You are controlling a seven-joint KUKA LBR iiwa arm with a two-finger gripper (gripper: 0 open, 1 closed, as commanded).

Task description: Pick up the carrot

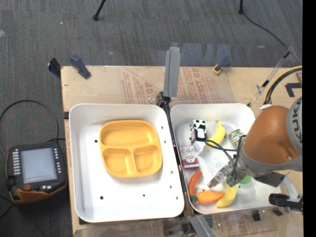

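The carrot (pixel 209 197), orange with a green leafy end pointing left, lies flat near the front edge of the right bin (pixel 247 110). My gripper (pixel 224 177) hangs just above and slightly right of it, under the arm's orange band (pixel 269 141). The gripper sits over the gap between the carrot and a yellow banana (pixel 228 196) that touches the carrot's right end. Nothing is visibly held.
A red-orange pepper-like piece (pixel 194 181) lies just left of the carrot. Farther back are a pink carton (pixel 188 157), a black-and-white cow toy (pixel 198 130), a second banana (pixel 217 132) and a green item (pixel 235 135). The left bin (pixel 84 181) holds a yellow divided plate (pixel 131 147).
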